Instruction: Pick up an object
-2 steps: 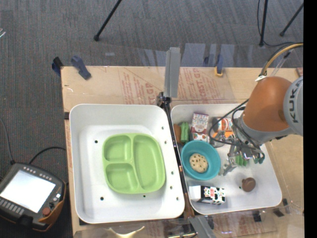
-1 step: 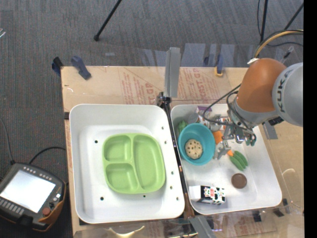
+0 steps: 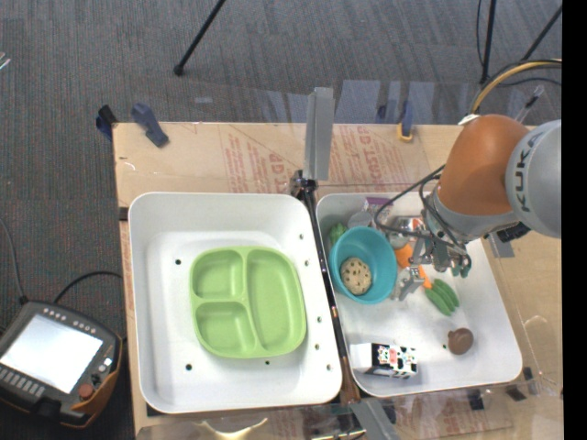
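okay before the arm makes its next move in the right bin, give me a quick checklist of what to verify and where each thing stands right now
1. Gripper is over the right bin: ok.
2. An object sits between the fingers: cannot tell.
3. Blue bowl beside the gripper is tilted, cookie inside; collision risk: not ok.
4. Green pod near the gripper lies unobstructed: ok.
5. Brown ball and cow-print box lie apart from the arm: ok.

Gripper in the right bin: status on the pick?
Done: arm has reached the right bin. In hand: gripper sits low beside the teal bowl and green toy; nothing visibly between its fingers. Left: grasp and lift. Cookie lies in the bowl.
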`<move>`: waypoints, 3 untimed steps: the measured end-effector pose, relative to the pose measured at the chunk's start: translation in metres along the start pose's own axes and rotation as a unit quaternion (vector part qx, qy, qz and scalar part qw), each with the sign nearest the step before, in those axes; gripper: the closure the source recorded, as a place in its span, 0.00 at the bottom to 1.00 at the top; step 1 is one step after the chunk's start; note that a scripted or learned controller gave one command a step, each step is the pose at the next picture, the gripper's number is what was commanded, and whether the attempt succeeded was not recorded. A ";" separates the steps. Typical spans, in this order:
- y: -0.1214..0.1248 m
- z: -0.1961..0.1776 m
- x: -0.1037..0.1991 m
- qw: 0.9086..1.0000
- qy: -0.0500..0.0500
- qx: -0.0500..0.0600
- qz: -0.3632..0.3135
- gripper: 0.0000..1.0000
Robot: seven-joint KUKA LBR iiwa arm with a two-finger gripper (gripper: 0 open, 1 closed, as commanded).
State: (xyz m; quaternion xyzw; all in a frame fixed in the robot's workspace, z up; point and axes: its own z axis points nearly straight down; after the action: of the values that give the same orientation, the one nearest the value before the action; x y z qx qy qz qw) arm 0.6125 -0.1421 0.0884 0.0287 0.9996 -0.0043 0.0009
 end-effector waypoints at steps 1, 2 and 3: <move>0.001 -0.012 -0.003 1.000 -0.004 0.002 -0.004 1.00; 0.006 -0.028 -0.007 0.998 0.000 -0.005 0.069 1.00; 0.006 -0.027 -0.007 0.998 0.001 -0.005 0.069 0.00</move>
State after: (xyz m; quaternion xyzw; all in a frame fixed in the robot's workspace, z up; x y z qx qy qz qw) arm 0.6198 -0.1366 0.1156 0.0974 0.9952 0.0004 0.0004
